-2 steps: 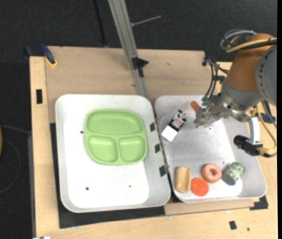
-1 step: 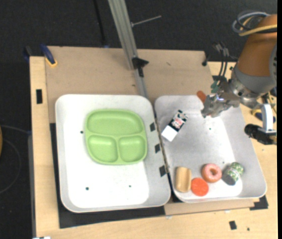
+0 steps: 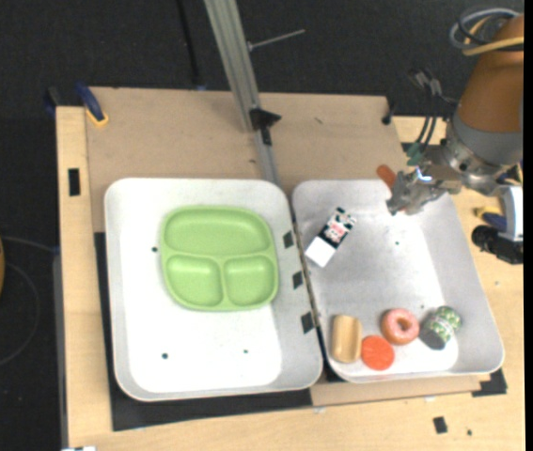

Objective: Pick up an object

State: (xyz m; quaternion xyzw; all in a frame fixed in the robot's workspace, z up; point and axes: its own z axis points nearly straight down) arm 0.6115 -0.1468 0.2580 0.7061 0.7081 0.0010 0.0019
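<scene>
Pincer (image 3: pixel 405 198) hovers above glossy, ring-shaped pink doughnut (image 3: pixel 399 325).

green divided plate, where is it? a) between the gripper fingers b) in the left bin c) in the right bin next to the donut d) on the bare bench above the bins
b: the green divided plate lies flat in the left bin, while the donut sits in the right bin.
</scene>
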